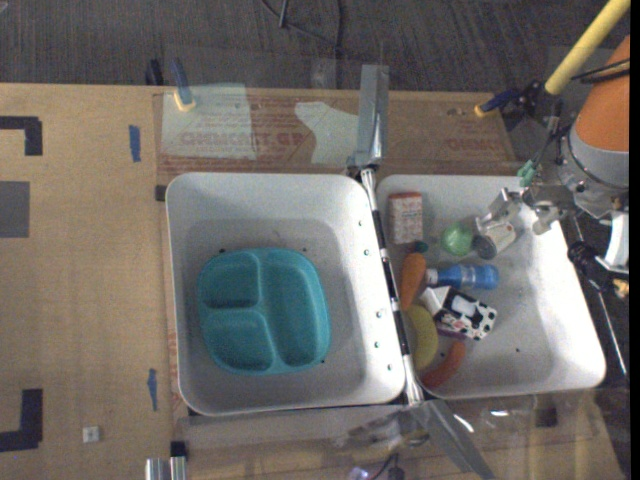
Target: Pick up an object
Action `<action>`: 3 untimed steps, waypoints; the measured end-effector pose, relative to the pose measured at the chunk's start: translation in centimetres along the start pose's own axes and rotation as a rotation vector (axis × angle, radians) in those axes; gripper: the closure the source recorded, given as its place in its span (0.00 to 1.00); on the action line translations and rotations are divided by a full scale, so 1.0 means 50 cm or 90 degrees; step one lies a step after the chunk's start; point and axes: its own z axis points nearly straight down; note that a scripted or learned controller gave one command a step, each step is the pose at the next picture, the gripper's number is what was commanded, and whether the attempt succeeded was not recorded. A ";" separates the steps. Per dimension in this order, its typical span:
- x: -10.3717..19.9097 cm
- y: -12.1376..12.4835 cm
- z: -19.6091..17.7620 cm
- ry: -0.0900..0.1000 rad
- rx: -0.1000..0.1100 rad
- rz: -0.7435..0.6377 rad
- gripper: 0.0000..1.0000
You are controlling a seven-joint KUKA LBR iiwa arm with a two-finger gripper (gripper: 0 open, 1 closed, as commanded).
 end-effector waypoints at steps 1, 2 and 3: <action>0.062 0.018 0.115 0.000 0.003 0.314 0.00; 0.101 0.045 0.253 0.000 -0.004 0.249 0.00; 0.098 0.046 0.231 -0.002 -0.006 0.249 1.00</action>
